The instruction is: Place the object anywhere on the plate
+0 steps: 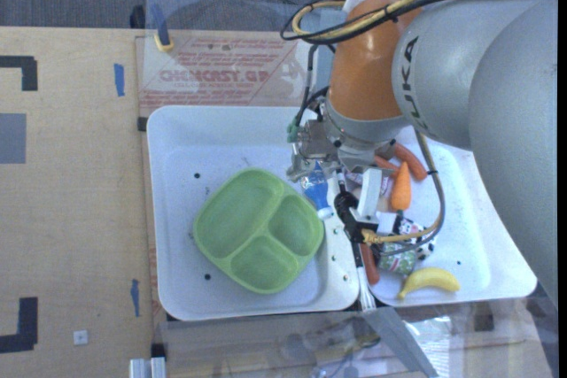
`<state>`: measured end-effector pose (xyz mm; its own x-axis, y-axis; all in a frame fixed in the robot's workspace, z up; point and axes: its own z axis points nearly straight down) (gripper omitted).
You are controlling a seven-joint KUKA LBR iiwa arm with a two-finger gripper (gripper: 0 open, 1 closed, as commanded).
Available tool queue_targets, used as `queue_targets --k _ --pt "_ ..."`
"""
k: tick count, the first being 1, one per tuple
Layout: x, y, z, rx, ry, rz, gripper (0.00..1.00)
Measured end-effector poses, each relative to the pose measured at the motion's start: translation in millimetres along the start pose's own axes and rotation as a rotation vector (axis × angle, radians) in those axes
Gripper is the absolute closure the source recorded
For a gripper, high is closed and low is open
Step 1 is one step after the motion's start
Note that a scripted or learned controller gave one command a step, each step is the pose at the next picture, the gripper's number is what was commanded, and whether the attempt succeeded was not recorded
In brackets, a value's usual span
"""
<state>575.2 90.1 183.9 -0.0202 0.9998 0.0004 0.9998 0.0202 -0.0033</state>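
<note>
1. Nearest the camera's bottom edge, a yellow banana (429,281) lies in the right-hand shallow white bin (496,266), its long axis running roughly left to right with a slight upward curve; beside it sits a small dark, patterned packet (399,257), too cluttered to identify.
2. In the left-hand shallow white bin (173,190), the light green, three-compartment plastic plate (259,230) sits tilted on the diagonal, and all three compartments look bare. Judging from this, the placing has not yet been done.
3. Farther back, over the dividing wall between the two bins, the two-finger gripper (321,181) hangs below the orange wrist band, just beside the plate's upper right rim. A small blue-and-white item (317,190) shows right at it, but whether it sits between the fingers cannot be told, nor whether the fingers are apart or together.
4. That blue-and-white item may be the task's object; its long axis seems to run top to bottom, though it is too small to be sure.
5. Behind the wrist, orange carrot-shaped pieces (400,181) lie in the right bin, pointing mostly up and down.
6. What seems left: carrying an object over the plate and releasing it.
</note>
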Motion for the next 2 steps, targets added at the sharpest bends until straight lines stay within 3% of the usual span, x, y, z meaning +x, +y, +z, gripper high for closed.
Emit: queue_targets --k 1,2 --pt "70.6 -17.0 -63.6 -0.004 0.000 -0.147 1.00" --pt "70.2 -16.9 -63.7 -0.004 0.000 -0.146 0.00"
